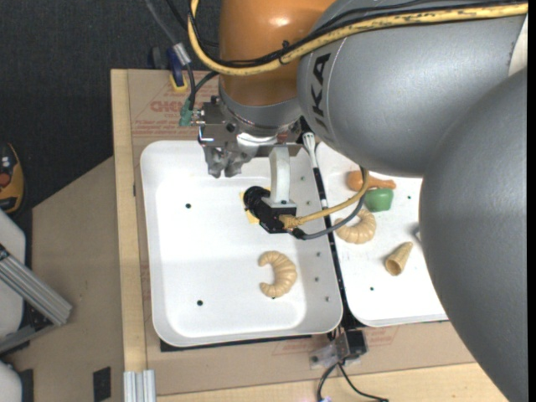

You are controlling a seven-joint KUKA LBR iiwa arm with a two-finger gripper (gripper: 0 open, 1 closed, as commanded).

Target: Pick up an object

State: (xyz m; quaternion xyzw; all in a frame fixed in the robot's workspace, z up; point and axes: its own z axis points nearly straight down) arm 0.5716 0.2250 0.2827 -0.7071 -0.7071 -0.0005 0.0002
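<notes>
My gripper (224, 167) hangs over the back part of the left bin (172, 249), close to its far rim, with nothing seen under it. A tan croissant (279, 274) lies in the left bin toward the front right, well in front of the gripper. In the right bin (377, 304) a second croissant (361, 229) lies beside the divider. A green piece (380, 199) and an orange piece (363, 178) sit behind it, and a tan cone (399, 259) lies to its right. The arm hides much of the right bin.
The bins stand on a cardboard-covered bench (126, 224). The big grey arm and its orange band (268, 23) fill the upper right. A yellow cable (339, 210) loops from the wrist across the divider between the bins.
</notes>
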